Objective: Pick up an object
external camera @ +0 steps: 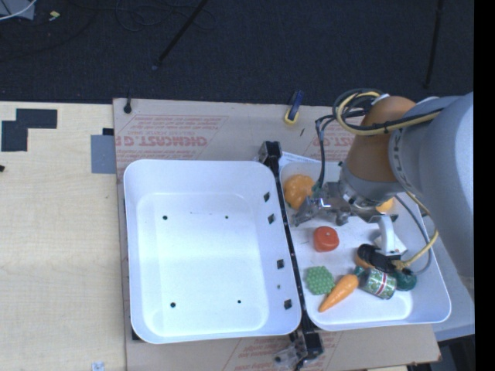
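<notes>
A grey robot arm with an orange band above its wrist reaches in from the right, and its metal pincer hangs low inside the right-hand white bin, near the bin's far left corner. From this slanted overhead angle it is not possible to tell whether the pincer is spread or pressed together, and nothing can be seen gripped in it. The pickable objects all lie around it in this same bin. Just to the pincer's left and slightly beyond it sits a round orange fruit, so close that it is unclear whether the two touch. Just on the near side of the pincer lies a small red tomato, apart from the metal. Farther toward the viewer from the pincer are a knobbly green piece and, beside it, an orange carrot lying at a slant. To the near right of the pincer, a red and green can lies on its side, with a dark green item touching its right end. A yellow object peeks out just right of the pincer, mostly hidden by the wrist. Well to the pincer's left is the second white bin.
</notes>
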Action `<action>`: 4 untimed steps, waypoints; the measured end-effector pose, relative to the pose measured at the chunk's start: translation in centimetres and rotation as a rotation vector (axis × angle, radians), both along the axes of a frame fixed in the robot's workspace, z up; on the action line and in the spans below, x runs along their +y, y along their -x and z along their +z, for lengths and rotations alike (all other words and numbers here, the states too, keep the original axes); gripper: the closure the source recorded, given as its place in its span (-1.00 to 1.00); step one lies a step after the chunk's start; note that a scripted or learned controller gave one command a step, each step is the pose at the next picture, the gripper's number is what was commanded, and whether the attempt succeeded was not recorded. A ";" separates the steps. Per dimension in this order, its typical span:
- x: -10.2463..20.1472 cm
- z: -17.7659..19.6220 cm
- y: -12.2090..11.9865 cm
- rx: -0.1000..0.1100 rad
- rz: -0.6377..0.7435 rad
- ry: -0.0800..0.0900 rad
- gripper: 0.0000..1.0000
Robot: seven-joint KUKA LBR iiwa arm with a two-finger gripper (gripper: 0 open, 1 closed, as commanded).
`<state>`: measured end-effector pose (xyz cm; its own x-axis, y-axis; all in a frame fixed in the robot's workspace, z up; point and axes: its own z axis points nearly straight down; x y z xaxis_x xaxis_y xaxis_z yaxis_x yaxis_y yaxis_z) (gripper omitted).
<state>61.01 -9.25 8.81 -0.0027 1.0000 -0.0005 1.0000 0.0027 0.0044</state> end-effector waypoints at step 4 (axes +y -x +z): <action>-1.4 -0.4 -2.9 0.025 -0.005 -0.003 -1.00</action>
